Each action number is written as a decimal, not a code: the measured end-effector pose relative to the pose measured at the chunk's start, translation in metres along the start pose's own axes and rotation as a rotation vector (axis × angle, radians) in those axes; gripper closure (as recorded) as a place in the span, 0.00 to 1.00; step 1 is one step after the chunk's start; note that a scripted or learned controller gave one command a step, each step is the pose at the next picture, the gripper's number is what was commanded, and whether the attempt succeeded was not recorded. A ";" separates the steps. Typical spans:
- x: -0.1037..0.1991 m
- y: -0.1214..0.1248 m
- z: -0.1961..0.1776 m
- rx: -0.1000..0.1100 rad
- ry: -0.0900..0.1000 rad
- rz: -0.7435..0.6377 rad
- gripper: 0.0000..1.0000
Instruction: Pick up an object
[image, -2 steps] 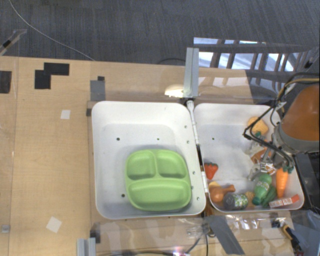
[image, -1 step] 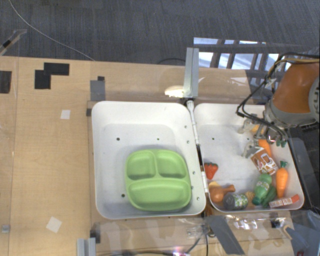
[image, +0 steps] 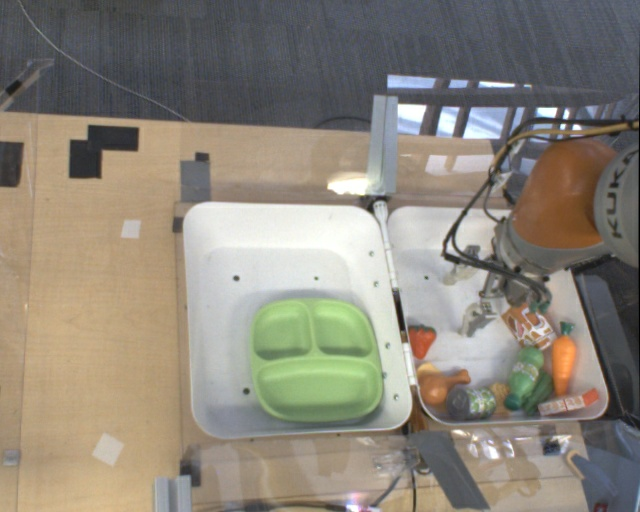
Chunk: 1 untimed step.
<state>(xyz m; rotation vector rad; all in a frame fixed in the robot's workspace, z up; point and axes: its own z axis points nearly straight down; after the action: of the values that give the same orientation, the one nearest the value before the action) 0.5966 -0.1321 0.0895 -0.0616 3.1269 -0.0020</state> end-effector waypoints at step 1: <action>-0.003 -0.054 -0.051 0.001 0.002 -0.215 0.00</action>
<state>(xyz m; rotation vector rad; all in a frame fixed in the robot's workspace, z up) 0.6014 -0.1860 0.1406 -0.3977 3.1043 -0.0065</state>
